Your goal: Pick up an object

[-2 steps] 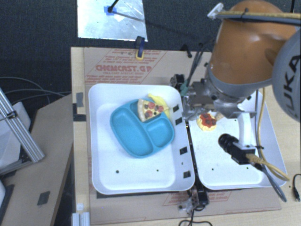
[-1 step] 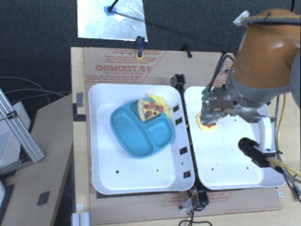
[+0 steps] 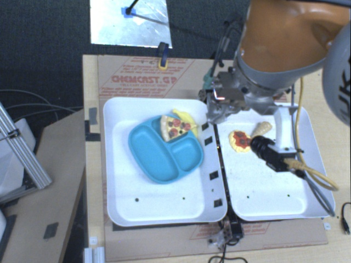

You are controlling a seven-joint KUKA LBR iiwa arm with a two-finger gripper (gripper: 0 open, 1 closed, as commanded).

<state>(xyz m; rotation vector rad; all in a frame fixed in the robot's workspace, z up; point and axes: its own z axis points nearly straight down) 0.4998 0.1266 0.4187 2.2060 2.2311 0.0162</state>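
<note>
Fingers (image 3: 211,115) at bin divider (image 3: 221,169), near pizza slice (image 3: 175,127); open or clenched, cannot tell.

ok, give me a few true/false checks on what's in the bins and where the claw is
1. The plate lies in the left bin. True.
2. The slice sits on the plate. True.
3. The mini pizza is in the left bin. False: it lies in the right bin.
4. The claw hangs over the bins' near rim. False: it is near the far end, where the two bins meet.
</note>
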